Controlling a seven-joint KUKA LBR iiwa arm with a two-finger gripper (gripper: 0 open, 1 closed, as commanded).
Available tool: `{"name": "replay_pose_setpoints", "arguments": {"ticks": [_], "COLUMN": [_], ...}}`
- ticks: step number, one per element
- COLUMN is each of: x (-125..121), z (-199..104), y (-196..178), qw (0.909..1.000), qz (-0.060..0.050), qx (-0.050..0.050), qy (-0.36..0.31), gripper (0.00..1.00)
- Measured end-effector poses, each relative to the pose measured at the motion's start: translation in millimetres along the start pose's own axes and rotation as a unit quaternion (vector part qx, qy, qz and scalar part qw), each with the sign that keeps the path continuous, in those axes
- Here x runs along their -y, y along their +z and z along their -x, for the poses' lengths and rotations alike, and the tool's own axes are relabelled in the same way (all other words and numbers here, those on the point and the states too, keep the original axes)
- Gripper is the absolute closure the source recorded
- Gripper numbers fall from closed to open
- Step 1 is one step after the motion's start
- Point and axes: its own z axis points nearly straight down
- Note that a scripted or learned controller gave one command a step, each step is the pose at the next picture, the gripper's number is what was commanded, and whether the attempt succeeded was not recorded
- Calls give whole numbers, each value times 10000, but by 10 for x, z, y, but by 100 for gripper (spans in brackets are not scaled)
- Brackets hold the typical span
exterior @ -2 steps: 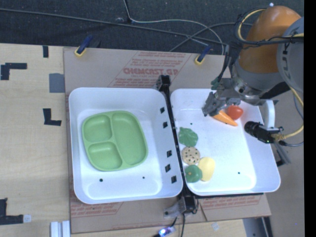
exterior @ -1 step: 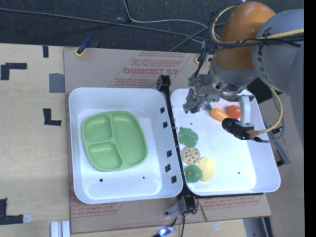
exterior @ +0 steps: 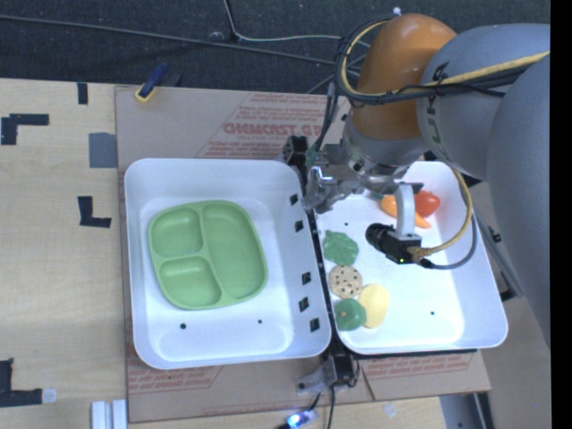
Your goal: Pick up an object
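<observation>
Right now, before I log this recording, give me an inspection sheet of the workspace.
Surface: left bin and right bin, white, side by side on a printed cardboard sheet.
Job's things: in the right bin, a green leaf piece, a speckled biscuit, a green round piece right beside a yellow piece, and orange pieces partly behind the arm.
Clutter: green divided plate in the left bin.
Tool: low over the right bin's rear corner nearest the left bin; grip state unclear.
Cables: thin black cable across the dark floor behind.
Surroundings: wooden bench with black tape marks.
</observation>
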Motion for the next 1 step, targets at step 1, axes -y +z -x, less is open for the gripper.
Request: {"name": "replay_pose_setpoints", "arguments": {"ticks": [1], "x": [-2], "z": [-636], "y": [37], "qw": [10000], "qz": [8], "qx": [-1], "qy": [-12], "gripper": [100]}}
